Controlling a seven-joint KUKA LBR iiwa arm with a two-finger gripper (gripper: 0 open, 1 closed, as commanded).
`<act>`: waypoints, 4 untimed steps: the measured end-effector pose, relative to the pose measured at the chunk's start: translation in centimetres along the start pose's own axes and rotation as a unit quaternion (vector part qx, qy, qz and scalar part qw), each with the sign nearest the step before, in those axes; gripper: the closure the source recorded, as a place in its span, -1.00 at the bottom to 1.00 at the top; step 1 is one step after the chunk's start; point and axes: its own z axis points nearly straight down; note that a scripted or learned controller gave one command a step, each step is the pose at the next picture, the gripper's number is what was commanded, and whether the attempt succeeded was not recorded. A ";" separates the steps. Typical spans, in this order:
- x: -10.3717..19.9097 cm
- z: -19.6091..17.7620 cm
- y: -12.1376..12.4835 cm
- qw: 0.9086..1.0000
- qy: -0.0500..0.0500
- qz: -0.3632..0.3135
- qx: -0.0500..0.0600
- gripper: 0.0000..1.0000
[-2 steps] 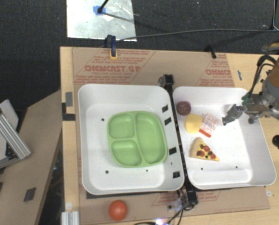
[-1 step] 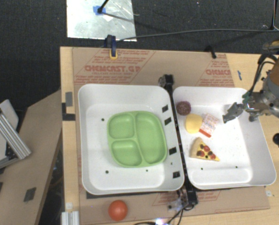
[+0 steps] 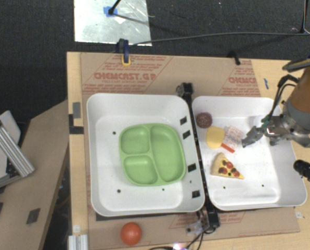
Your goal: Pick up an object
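Gripper (image 3: 252, 137), finger state unclear, hovers at three o'clock of wrapped candy (image 3: 233, 135); approach step, next a descent onto it.

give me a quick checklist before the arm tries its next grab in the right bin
1. Targets present in the right bin: ok. Pizza slice toy, yellow round piece, dark red ball and a small pink-and-white item lie there.
2. Pincer over the right bin: ok, beside the pink-and-white item.
3. Pincer carrying anything: cannot tell.
4. Items apart enough for a clean grab: not ok for the yellow piece, which touches the pink-and-white item; ok for the pizza slice.
5. Green divided tray in the left bin, out of the way: ok.
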 end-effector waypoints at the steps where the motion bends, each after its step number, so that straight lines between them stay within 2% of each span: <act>1: 0.4 5.9 0.6 1.000 0.000 0.000 -0.001 -1.00; 2: 0.4 10.0 0.7 1.000 0.000 0.000 0.000 -1.00; 3: 0.4 8.8 0.7 1.000 0.000 0.000 -0.002 1.00; 4: 0.1 2.8 0.1 1.000 -0.001 0.001 -0.002 1.00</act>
